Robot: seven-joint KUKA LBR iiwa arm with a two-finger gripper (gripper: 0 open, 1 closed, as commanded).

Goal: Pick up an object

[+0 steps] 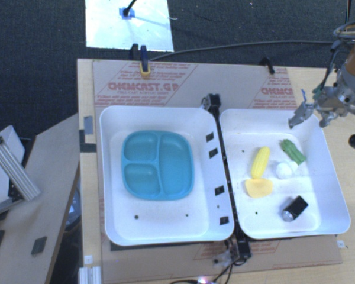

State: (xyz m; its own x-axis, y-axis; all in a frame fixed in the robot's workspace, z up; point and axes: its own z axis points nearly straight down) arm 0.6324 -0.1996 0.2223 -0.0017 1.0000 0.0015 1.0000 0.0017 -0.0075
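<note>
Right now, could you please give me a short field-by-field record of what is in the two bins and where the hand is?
left bin: blue divided plate
right bin: yellow corn cob, green vegetable, white ball, flat yellow piece, black block
hand: above the right bin's far right corner, nothing between its fingers
objects lifted: none
</note>
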